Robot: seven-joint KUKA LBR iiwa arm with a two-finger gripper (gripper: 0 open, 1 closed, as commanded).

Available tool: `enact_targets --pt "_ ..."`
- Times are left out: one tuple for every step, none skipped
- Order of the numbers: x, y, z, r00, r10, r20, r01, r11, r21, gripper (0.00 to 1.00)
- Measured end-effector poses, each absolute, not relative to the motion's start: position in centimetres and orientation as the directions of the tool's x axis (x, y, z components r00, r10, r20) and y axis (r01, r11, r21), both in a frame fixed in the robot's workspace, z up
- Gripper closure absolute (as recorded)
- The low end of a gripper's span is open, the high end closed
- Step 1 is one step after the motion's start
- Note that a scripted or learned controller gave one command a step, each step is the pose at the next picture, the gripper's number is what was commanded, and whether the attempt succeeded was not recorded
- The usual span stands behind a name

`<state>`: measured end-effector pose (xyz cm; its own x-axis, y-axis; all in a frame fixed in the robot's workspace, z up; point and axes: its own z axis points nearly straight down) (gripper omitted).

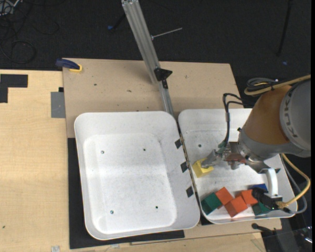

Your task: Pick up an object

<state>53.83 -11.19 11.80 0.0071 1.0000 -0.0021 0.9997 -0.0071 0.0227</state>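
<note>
Judging by its look, your yellow block (pixel 203 168) is light, rigid and smooth; take it across flat sides. It lies against the right bin (pixel 199 122) left wall, at nine o'clock from the hand (pixel 221 156), whose state I cannot tell. Orange and green blocks (pixel 228 201) cluster at six o'clock. The bench (pixel 110 85) is pale wood.

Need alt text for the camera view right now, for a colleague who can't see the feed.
The arm's gripper hangs low in the right bin, beside a yellow block near the divider. Green and orange blocks cluster along that bin's front edge. The left bin sits alongside.
</note>
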Motion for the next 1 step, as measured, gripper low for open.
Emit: enact_targets --pt "53.82 -11.28 12.64 0.017 1.0 0.001 1.0 -0.017 0.021 1.0"
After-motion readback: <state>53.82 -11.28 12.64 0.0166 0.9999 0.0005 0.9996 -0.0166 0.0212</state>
